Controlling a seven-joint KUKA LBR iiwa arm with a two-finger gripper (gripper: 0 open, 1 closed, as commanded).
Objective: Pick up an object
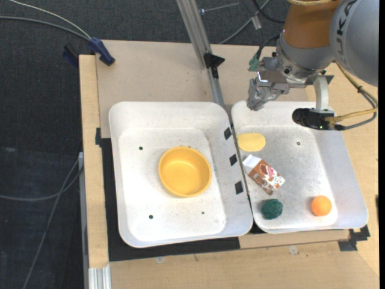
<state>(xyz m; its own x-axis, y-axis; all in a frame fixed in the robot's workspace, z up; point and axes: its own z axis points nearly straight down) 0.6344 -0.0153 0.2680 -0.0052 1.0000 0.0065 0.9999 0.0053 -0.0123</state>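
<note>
Nearest the arm, a pale yellow lozenge-shaped piece (251, 141) lies flat at the far end of the right bin (346, 167), so it looks the likeliest pick. Just beyond it toward the front sits a printed snack packet (266, 176), then a dark green ball (272, 208) and an orange ball (321, 205), scattered apart so each can be reached singly. The gripper (255, 101) hangs above the bin's far rim, carrying nothing. The left bin (129, 212) holds a yellow bowl (184, 171)
</note>
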